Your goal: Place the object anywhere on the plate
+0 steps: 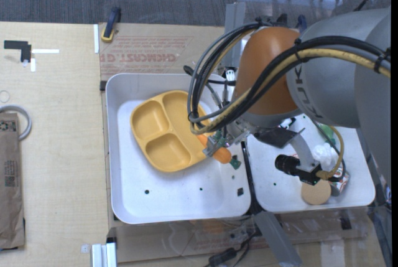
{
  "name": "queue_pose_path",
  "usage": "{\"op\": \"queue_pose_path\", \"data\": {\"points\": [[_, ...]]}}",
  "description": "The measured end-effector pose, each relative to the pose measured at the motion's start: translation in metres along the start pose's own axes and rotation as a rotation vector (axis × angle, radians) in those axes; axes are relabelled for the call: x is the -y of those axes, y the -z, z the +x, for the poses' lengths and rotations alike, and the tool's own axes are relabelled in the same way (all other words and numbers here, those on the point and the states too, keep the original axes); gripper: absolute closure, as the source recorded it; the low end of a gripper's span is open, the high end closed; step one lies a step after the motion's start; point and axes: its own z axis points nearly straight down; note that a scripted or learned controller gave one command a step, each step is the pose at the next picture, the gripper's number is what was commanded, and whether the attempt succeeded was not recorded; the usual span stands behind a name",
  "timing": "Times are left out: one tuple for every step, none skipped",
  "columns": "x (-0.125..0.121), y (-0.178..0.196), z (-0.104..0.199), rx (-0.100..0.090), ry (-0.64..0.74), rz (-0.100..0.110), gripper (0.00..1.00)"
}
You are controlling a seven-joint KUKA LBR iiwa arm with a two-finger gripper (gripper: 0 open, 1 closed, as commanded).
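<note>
- Yellow plate is seen in a white bin.
- Claw is seen at the plate's edge; open/closed can't be told.
- Orange obj is seen just beside the claw.

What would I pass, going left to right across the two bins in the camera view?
yellow divided plate in the left bin → small orange object at the plate's right edge → tan round disc in the right bin
</note>
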Motion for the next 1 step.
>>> {"op": "queue_pose_path", "data": {"points": [[-0.0348, -0.0004, -0.0350, 0.002, -0.429, 0.001, 1.00]]}}
